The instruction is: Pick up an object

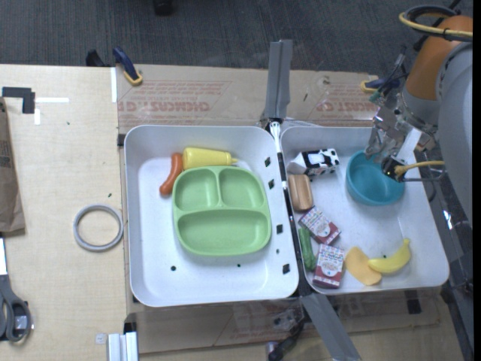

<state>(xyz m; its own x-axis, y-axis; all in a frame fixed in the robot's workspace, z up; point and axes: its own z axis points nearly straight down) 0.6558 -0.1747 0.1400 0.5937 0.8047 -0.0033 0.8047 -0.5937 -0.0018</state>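
The right bin [421, 265] holds a blue bowl [370, 184], a black-and-white cow toy [319, 161], a tan bread roll [301, 192], two red snack packets [319, 225] [329, 266], a green pod [307, 248], a yellow chip [362, 266] and a banana [393, 258]. My gripper [382, 150] hangs over the far rim of the blue bowl, at the back right of this bin. Nothing shows between its fingers.
The left bin [146, 262] carries a green divided plate [222, 210], an orange carrot [171, 174] and a yellow piece [206, 157] behind it. A grey ring [98, 226] lies on the bench at left. A metal divider [278, 81] stands between the bins.
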